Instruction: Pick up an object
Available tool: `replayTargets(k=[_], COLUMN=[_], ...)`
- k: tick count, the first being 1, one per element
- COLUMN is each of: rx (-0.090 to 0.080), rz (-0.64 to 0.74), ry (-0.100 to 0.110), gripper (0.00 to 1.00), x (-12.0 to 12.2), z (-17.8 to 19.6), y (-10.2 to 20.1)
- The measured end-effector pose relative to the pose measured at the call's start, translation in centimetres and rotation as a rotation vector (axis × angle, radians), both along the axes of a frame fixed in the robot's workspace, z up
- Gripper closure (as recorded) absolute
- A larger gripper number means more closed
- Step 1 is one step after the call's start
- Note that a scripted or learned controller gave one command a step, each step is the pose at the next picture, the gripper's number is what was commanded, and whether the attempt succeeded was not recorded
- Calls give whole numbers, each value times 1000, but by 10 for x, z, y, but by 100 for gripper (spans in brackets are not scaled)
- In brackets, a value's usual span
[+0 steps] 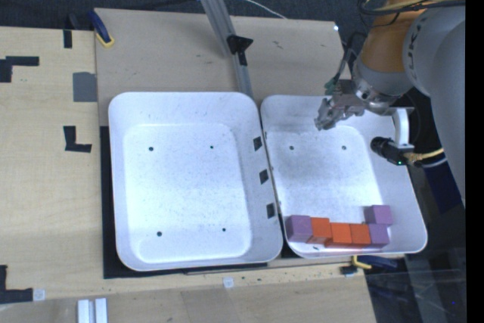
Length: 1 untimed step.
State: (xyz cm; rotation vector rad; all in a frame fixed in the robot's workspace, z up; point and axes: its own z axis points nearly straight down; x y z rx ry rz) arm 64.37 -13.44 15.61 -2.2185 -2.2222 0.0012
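arm: seen entering from the right, grey, orange band above the wrist | wrist: bent downward and leftward | gripper [327, 119]: pointed down, held low at the view's upper right | nothing seen between the fingertips

No legible text, labels, brand marks, numbers or signs appear in the camera view. The black tape pieces [73, 138] on the bench [45, 185] near its left edge are plain marks without characters. The 2 white bins [189, 106] carry no printing. The blocks [340, 229] at the front edge of the right bin have unmarked faces. The arm [401, 34] shows no readable marking at this resolution.
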Motion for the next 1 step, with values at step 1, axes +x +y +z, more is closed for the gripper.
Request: replayTargets(k=[1], rx=[0], rz=[0], ry=[1], gripper=[0], x=[0], z=[-1], y=[0])
